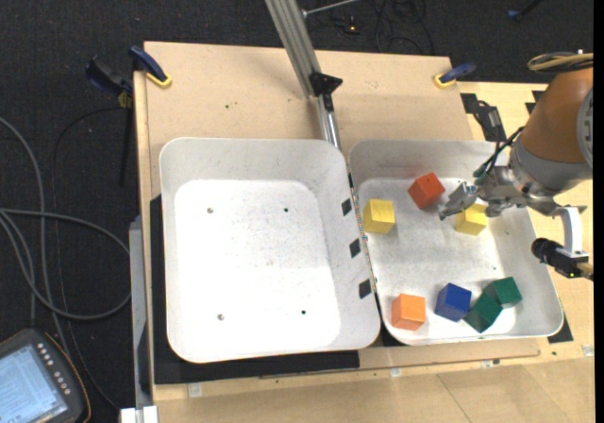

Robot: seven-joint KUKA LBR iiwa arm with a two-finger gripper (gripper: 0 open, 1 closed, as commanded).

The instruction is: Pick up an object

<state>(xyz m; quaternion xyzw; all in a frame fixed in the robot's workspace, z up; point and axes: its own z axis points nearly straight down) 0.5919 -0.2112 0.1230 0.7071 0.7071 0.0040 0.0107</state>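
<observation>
One fixed camera looks down slantwise over both bins (179,223).

Arm (557,133) is seen entering from the right edge of the bench, orange band above a grey wrist. The wrist is angled down and to the left, over the right bin's far right part. Gripper (464,205) is held low near that bin's floor. The jaws are pointed left; whether spread or closed cannot be told.
</observation>
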